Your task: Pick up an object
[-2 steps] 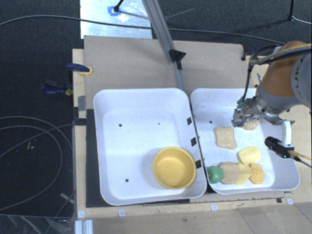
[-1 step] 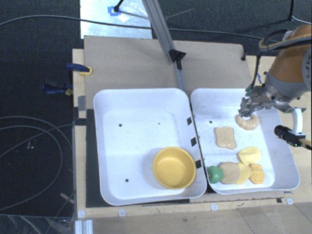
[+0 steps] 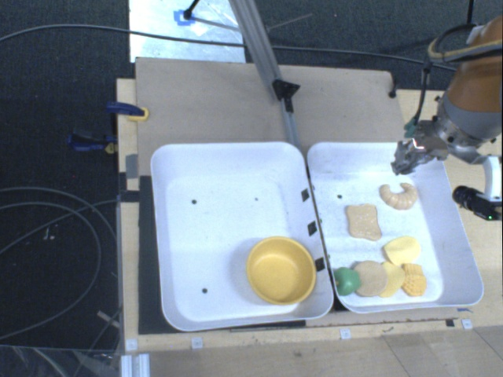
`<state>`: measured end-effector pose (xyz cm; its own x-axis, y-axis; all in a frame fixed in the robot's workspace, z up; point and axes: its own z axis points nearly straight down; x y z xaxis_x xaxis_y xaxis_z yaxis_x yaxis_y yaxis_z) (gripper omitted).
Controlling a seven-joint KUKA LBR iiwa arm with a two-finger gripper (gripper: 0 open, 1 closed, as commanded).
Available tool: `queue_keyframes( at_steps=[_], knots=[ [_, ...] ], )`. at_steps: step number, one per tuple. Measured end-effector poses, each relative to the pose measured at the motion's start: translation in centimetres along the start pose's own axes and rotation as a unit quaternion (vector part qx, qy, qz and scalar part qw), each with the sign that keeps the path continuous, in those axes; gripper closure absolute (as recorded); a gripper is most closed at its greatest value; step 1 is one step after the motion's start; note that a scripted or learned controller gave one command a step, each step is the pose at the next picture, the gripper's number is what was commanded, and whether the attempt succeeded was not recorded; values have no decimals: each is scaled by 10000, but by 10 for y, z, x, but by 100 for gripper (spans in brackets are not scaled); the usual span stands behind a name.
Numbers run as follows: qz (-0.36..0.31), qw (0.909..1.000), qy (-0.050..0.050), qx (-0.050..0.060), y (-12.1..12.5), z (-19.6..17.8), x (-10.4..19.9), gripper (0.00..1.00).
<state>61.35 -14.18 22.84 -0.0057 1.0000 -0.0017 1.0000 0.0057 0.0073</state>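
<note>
My gripper hangs over the far right part of the right bin, just above and left of a tan croissant. Below the croissant lies a beige toast slice. Nearer the front sit a yellow wedge, a round tan cookie, a small waffle piece and a green piece. Nothing shows between the gripper's fingers.
The left bin holds a yellow bowl at its front right. A slanted metal pole crosses above the bench behind the bins. Clamps sit on the bench's left edge.
</note>
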Motion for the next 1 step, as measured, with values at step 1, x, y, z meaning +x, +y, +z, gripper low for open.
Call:
queue_keyframes(
  at_steps=[1],
  knots=[
    [-2,10000,-2,-5,2,-54,0,100]
  ],
)
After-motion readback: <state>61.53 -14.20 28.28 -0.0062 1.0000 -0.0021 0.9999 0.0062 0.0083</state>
